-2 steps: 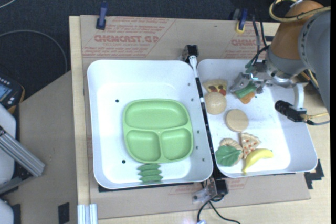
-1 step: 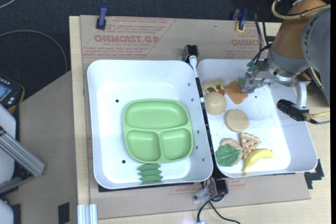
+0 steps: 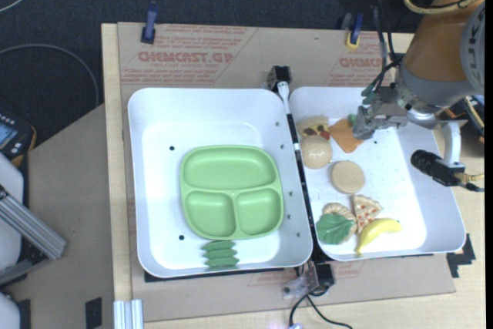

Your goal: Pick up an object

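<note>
At upper right of the frame, I see the gripper (image 3: 368,122) low over the right bin (image 3: 431,219), its tip hiding part of an orange wedge (image 3: 344,136) and its jaws; I cannot tell how they stand. Beside the wedge lie a cookie-like piece (image 3: 313,126) and a pale bun (image 3: 316,153). Lower in the bin sit a tan disc (image 3: 347,176), a banana (image 3: 377,231) and a green leaf (image 3: 333,228). The left bin (image 3: 154,166) carries a green divided tray (image 3: 230,191).

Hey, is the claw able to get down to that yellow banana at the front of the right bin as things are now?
Probably yes. The banana lies uncovered at the near edge of the right bin, nothing stacked on it. The claw is over the bin's far end near the orange piece; the pizza slice sits close beside the banana.
</note>
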Robot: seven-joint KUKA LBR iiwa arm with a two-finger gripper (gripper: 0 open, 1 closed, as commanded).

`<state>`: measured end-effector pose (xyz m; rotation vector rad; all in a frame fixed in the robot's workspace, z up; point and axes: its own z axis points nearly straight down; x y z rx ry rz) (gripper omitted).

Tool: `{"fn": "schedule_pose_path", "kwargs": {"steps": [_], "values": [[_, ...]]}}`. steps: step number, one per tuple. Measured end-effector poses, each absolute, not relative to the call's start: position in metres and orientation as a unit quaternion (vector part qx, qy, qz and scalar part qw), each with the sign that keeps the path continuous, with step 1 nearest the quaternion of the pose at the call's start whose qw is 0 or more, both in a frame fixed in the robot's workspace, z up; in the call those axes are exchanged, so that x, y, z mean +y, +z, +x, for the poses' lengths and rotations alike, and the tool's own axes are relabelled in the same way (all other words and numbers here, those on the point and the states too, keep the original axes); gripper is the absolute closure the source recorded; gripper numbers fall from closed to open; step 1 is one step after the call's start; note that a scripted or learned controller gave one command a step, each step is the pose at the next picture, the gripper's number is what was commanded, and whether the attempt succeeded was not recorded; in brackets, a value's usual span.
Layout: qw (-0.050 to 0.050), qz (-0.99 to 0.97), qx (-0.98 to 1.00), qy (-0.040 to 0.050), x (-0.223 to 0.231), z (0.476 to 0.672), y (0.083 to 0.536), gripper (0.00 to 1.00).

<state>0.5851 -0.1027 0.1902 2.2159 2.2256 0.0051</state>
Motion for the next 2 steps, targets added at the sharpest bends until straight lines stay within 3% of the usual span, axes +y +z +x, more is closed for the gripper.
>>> {"fn": "schedule_pose_path", "kwargs": {"steps": [1, 2], "values": [[0.001, 0.707, 0.708, 0.0004, -0.106, 0.586, 0.195, 1.00], [-0.003, 0.706, 0.708, -0.0008, -0.041, 0.521, 0.214, 1.00]]}}
